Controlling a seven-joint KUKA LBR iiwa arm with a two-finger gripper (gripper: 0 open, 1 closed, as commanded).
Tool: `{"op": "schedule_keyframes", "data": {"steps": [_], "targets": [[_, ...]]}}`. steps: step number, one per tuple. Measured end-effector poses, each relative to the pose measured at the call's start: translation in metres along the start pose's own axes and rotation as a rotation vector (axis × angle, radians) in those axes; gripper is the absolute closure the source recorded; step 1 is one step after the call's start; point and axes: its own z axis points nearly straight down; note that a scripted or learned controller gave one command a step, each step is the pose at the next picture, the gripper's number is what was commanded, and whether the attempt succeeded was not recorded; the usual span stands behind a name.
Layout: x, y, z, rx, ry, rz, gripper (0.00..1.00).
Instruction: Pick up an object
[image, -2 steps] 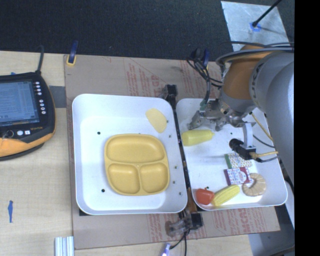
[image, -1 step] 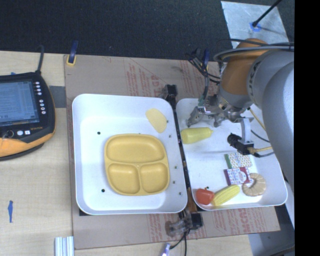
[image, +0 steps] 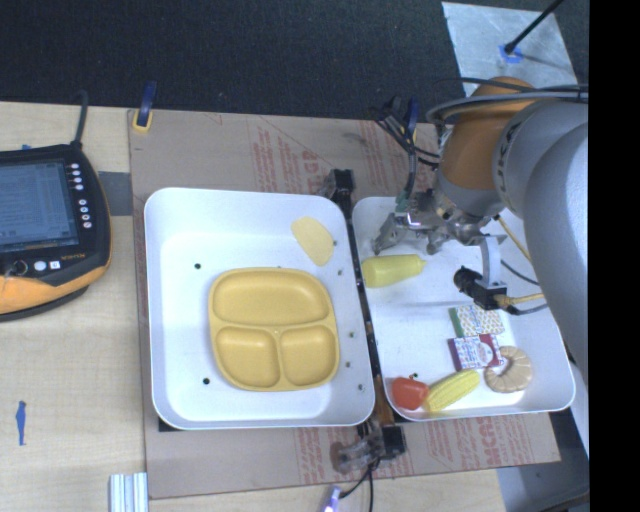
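Note:
My gripper (image: 410, 238) hangs low over the far end of the right bin (image: 420, 320), its two fingers spread apart with nothing between them. A yellow rounded block (image: 392, 269) lies on the bin floor just in front of the fingertips, close to the bin's left wall. Near the front edge of the same bin sit a red tomato-like piece (image: 405, 392), a yellow corn cob (image: 453, 390), a round tan biscuit (image: 508, 370) and a small patterned packet (image: 475, 342).
The left bin (image: 175, 300) holds a yellow divided plate (image: 272, 327) and a pale yellow slice (image: 313, 240) at its far right corner. A control tablet (image: 40, 225) lies on the bench at the far left. The arm's grey body (image: 545, 180) covers the right bin's far right side.

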Motion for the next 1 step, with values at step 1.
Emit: {"op": "schedule_keyframes", "data": {"steps": [1], "targets": [[-0.0026, 0.0001, -0.0001, -0.001, 0.0, 0.001, 0.0]]}}
